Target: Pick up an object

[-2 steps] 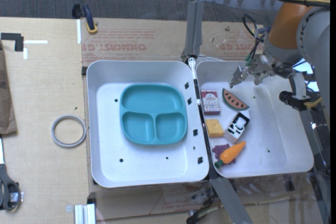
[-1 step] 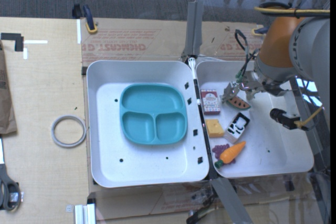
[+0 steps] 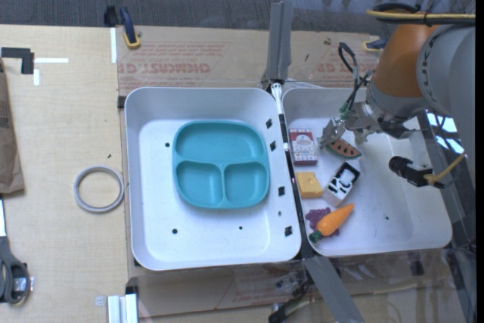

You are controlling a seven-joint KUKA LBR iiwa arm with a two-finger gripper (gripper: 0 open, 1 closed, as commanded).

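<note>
While the arm [image 3: 423, 64] reaches in from the right, its claw [image 3: 336, 134] sits low over the far part of the right bin [image 3: 393, 227]. The claw's metal tips point left and down, just above a small brown wedge-shaped item [image 3: 346, 149]. Whether the tips touch that item cannot be told at this resolution, nor can I tell how far the claw is open; nothing is clearly seen between its tips.

Right bin contents, far to near along its left side:
- a red and white card or small box [image 3: 303, 147], lying flat just beside the divider wall;
- a yellow block [image 3: 308, 184], near of the red card;
- a black and white item [image 3: 342, 181], tilted, just right of the yellow block and near of the brown wedge;
- an orange carrot [image 3: 336, 219] with a green end, lying at a slant, with a purple item [image 3: 316, 215] touching its left side.

A black cylindrical piece [image 3: 407, 169] on the arm hangs over the right part of this bin.

Left bin [image 3: 144, 185]: a teal divided plate [image 3: 222, 164] with three compartments lies at its middle.

On the bench [image 3: 60, 117], left of the bins, lies a grey ring [image 3: 99, 188]. A blue and yellow clamp [image 3: 127, 27] sits at the far edge, and a brown bag [image 3: 9, 140] lies at the left border.
</note>
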